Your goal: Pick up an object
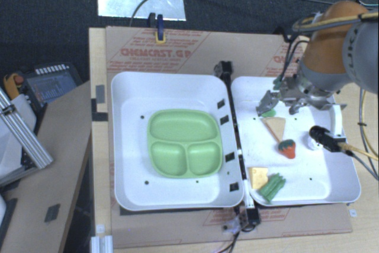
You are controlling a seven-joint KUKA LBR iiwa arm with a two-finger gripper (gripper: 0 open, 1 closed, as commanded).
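2 shallow white bins are seen side by side on the bench. In the left bin (pixel 127 92) a green divided plate (pixel 184 143) with 3 compartments is laid flat. In the right bin (pixel 337 183) several small toy foods are scattered: a tan wedge (pixel 275 126), a strawberry (pixel 288 149) just beside its lower tip, a yellow block (pixel 259 177) and a green bundle (pixel 272 186) touching it near the front wall.

The gripper (pixel 273 101) is lowered at the back of the right bin, directly above the wedge's upper edge. A small green piece (pixel 268 111) is seen at the left fingertip, but whether it is pinched or merely lying beneath cannot be made out; the jaws' state cannot be told from this slanted view.

The wedge is judged the likeliest target. It is probably light, rigid plastic, smooth and liable to slip or skate across the bin floor. A hold across its 2 long flat sides, near the wider upper end, would be advised; the narrow tip offers little purchase. The strawberry, being rounded, would be apt to squirt free.
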